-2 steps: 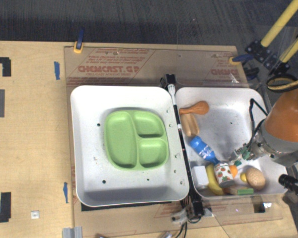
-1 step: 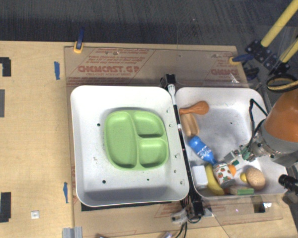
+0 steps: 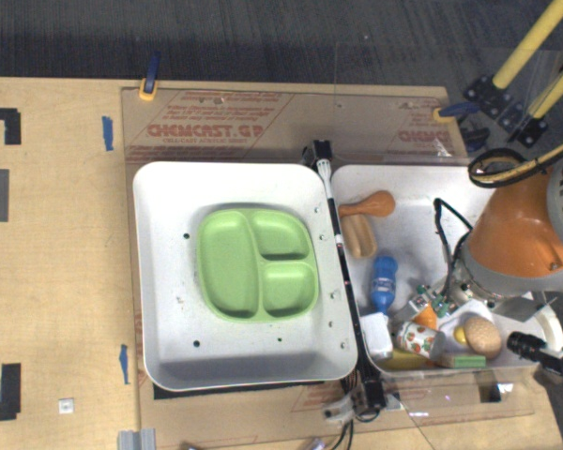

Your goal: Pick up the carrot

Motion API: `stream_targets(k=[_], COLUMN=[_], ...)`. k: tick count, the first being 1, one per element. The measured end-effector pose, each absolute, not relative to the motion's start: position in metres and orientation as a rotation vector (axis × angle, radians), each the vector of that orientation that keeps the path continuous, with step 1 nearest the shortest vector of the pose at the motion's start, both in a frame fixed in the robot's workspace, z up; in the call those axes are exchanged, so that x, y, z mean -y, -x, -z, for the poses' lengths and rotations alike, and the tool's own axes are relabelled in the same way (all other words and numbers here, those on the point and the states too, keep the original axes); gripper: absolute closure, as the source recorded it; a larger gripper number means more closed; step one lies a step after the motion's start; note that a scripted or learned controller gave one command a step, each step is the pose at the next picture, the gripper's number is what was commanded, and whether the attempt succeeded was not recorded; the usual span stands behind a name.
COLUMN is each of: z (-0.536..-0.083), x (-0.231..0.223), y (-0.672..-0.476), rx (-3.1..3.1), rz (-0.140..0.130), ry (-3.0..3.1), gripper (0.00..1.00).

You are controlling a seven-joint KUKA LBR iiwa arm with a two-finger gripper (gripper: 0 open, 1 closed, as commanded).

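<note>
The carrot (image 3: 426, 318) shows as a small orange piece with green bits at its top, in the right bin (image 3: 408, 204) near the front, among clutter. The arm's orange band (image 3: 518, 232) hangs over the bin's right side. The gripper (image 3: 441, 298) reaches down to the left of it, right beside or just above the carrot. The wrist and the clutter hide the carrot's full outline, and I cannot make out whether anything is held.
Around the carrot lie a patterned can (image 3: 417, 338), a tan egg-shaped thing (image 3: 479, 336), a green stick (image 3: 466, 360), a white block (image 3: 374, 332) and a blue bottle (image 3: 383, 283). A wooden piece (image 3: 361, 221) lies further back. The left bin (image 3: 159, 279) holds a green divided plate (image 3: 258, 262).
</note>
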State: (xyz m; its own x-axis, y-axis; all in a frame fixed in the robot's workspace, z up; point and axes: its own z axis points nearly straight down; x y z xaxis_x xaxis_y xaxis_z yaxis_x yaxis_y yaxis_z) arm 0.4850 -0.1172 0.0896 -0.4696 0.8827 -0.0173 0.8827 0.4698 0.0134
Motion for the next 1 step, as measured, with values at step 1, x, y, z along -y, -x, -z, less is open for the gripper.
stream_targets(k=[1], z=[-0.1024], x=[0.1192], y=[-0.489], rx=[-2.656], rz=[-0.008], ry=[-1.604], gripper=[1.0])
